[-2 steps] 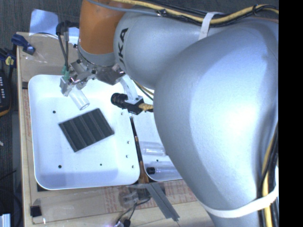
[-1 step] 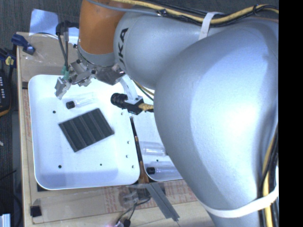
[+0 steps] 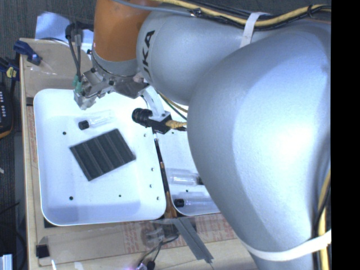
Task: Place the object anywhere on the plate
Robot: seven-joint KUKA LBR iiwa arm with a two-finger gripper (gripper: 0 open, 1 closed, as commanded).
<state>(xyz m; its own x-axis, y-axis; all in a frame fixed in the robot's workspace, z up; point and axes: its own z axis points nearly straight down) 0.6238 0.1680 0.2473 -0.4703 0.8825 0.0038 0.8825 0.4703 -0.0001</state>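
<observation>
1. While reaching in from the right, spans most of the scene: grey arm (image 3: 259, 122), bulk hanging over the right bin (image 3: 197, 210) and hiding much of it.
2. Left bin (image 3: 53, 207): white, mostly bare floor to the near and left sides, so ample room to move; walls low.
3. Plate (image 3: 102, 153): dark, ribbed, flat at mid-bin, long axis slanting from near-left to far-right.
4. Pincer (image 3: 84, 96): poised over the bin's far-left part; open or closed, cannot tell from here.
5. Clear tube (image 3: 100, 117) with a black cap: lying on the bin floor just nearward of the pincer, long axis roughly left to right, cap at the left end; close to the plate's far edge but apart. Judged: short descent, then a short carry nearward.
</observation>
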